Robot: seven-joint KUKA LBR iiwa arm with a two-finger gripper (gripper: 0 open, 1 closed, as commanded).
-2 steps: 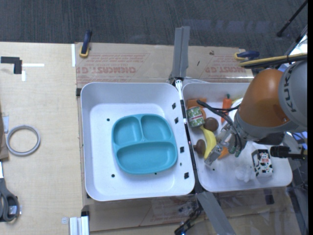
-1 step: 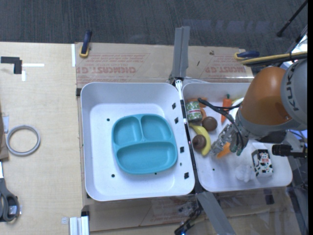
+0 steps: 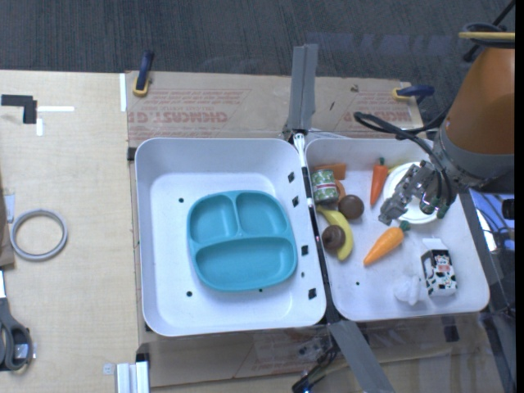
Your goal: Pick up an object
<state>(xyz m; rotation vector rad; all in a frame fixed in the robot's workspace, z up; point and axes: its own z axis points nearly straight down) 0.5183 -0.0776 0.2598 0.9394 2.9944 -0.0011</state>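
My gripper (image 3: pixel 396 209) hangs over the right bin (image 3: pixel 360 293), its fingers pointing down-left, just above the thicker carrot (image 3: pixel 382 246). Nothing shows between the fingers. A thinner carrot (image 3: pixel 377 182) lies to the gripper's upper left, and a white round dish (image 3: pixel 419 211) sits partly hidden under the wrist. Along the bin's left side lie a small can (image 3: pixel 325 187), a banana (image 3: pixel 341 233) and two brown round fruits (image 3: pixel 351 207) (image 3: pixel 332 237). A small cow-print carton (image 3: pixel 439 273) and a white crumpled piece (image 3: pixel 407 290) rest at the bin's near right.
The left bin (image 3: pixel 164 301) holds a teal divided plate (image 3: pixel 242 240). A grey divider post (image 3: pixel 302 88) rises between the bins at the back. On the bench to the left lie a tape ring (image 3: pixel 35 234) and scissors (image 3: pixel 15 342). Cables (image 3: pixel 393 127) run along the right bin's far edge.
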